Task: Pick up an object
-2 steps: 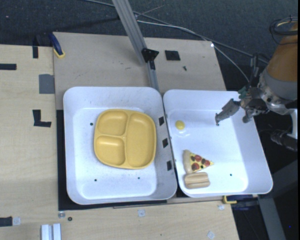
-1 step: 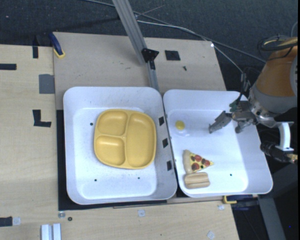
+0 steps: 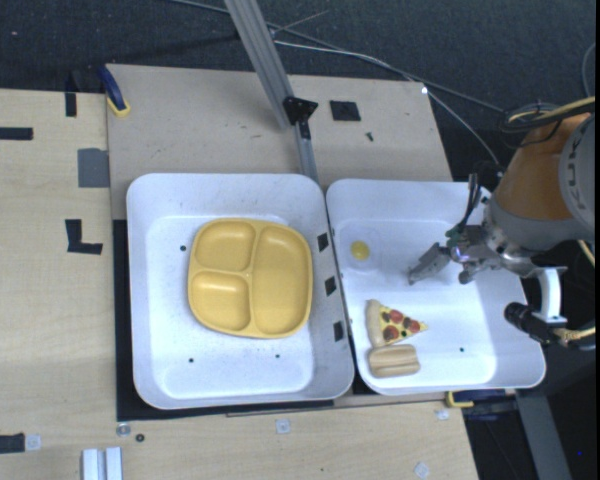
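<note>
Two shallow white bins side by side on the bench: left bin (image 3: 160,298) bearing a yellow divided plate (image 3: 250,276) with three compartments, lying flat near its middle; right bin (image 3: 480,363) with three small things in it. Near the right bin's left wall, a small round yellow piece (image 3: 360,251), alone and apart from the rest. Lower down, toward the front edge, a toy pizza slice (image 3: 393,323) with red spots, and just below it, touching or nearly so, a tan bread-like roll (image 3: 393,361). Reaching in from the right, grey arm (image 3: 560,193) with orange band, wrist over the right bin's far right part. Gripper (image 3: 430,264) pointed leftward over bare bin floor, between the yellow piece and the pizza slice yet clear of both, nothing seen between its tips. One dark finger (image 3: 426,265) plainly visible slanting down-left; whether spread or closed, cannot tell at this angle
</note>
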Motion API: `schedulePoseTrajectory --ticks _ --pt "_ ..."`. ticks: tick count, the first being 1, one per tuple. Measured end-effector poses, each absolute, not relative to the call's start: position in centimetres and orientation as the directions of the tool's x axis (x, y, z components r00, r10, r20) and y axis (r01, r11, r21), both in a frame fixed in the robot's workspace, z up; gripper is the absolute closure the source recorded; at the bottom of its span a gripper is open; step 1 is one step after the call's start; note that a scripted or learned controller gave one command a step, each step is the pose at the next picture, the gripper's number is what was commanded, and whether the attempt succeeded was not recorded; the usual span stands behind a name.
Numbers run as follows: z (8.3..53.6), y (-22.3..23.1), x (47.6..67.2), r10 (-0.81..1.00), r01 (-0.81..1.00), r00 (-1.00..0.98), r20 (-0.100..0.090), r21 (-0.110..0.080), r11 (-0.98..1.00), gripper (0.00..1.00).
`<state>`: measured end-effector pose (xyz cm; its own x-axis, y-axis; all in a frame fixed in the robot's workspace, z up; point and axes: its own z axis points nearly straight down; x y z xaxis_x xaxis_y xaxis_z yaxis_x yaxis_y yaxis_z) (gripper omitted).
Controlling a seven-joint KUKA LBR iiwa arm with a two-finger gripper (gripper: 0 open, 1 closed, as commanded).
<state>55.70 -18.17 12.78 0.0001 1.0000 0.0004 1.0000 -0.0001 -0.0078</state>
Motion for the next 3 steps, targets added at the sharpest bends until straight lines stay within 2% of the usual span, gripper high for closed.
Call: schedulePoseTrajectory --ticks 1,2,3 --pt "8.4 -18.2 55.8 1.000 1.000 -0.001 -0.003 0.001 0.001 0.00" --pt "9.8 -18.2 56.0 1.000 1.000 -0.001 -0.004 0.007 0.001 1.00" --pt "14.3 -18.9 56.2 1.000 1.000 -0.001 -0.001 0.002 0.001 1.00"
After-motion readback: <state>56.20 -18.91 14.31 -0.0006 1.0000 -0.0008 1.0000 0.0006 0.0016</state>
